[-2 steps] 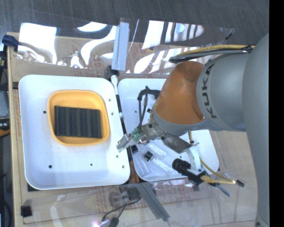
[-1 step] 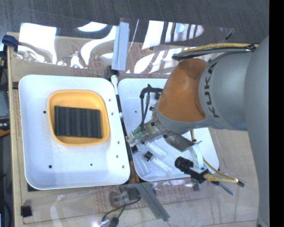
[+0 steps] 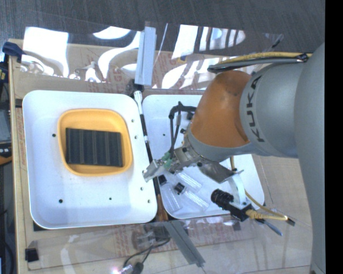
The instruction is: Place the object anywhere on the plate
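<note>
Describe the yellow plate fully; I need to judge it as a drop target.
The yellow plate is a rounded rectangle with a raised, smooth rim, likely plastic. Its sunken centre looks dark with lengthwise ridges. It lies flat in the left white bin, slightly toward the far side, touching only the bin floor, with nothing on it.

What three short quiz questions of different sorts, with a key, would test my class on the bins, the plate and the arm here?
1. True or false: the yellow plate lies in the left bin.
2. Over which bin does the arm hang? A) left B) right
3. Fill in: the plate's dark centre is marked with parallel ____.

Key: 1 true; 2 B, the right bin; 3 ribs.
</note>
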Motion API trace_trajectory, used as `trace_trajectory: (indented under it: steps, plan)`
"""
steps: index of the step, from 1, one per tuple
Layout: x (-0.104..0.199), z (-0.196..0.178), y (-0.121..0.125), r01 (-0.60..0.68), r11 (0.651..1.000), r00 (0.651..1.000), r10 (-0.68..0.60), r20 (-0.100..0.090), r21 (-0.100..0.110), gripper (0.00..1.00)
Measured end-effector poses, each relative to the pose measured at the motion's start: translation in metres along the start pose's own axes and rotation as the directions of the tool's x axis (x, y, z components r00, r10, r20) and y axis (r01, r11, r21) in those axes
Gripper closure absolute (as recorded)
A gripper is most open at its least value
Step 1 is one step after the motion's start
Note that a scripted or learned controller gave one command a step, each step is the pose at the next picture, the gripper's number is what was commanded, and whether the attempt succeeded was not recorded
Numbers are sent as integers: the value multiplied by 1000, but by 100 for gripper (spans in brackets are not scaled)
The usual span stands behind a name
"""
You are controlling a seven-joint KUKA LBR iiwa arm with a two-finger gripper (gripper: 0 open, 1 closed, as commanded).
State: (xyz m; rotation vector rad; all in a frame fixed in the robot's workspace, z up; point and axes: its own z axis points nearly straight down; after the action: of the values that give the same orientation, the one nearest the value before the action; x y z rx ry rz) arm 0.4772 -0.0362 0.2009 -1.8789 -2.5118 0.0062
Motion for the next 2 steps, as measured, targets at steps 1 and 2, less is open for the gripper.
trace_trajectory:
  steps: [1,2]
  plan:
    - [57,10,16,-4,1000,1000,4,0,-1,0]
    - [56,10,29,-27,1000,1000,27,2,-3,0]
